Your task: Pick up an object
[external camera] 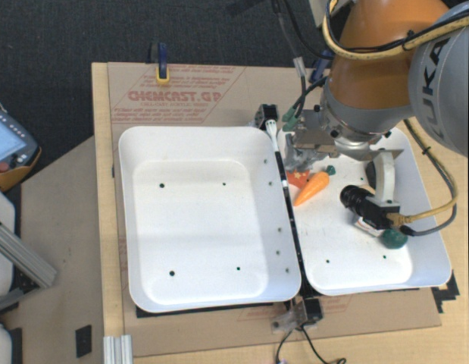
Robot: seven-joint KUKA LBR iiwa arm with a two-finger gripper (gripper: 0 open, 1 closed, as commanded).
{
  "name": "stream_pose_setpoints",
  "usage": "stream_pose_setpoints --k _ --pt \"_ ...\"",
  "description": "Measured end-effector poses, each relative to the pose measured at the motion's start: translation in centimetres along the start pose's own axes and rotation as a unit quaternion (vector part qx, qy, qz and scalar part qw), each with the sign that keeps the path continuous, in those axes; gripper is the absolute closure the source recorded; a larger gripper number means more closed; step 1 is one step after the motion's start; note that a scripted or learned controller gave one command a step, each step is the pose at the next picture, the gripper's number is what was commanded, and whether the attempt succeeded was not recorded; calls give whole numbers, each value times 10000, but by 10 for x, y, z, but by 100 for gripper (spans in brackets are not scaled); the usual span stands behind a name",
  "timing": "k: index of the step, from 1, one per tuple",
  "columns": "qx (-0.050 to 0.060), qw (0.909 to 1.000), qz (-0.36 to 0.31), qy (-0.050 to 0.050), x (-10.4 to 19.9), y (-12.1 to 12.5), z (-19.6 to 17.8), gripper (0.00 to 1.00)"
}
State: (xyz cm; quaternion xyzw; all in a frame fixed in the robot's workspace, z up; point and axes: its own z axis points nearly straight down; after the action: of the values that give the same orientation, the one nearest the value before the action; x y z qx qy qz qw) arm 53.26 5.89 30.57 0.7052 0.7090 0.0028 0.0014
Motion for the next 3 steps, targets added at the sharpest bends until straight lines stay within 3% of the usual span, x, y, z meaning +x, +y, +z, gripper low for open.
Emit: stream_pose_setpoints --k 3 --pt "-3 10000 5 -15 -1 3 -26 100"
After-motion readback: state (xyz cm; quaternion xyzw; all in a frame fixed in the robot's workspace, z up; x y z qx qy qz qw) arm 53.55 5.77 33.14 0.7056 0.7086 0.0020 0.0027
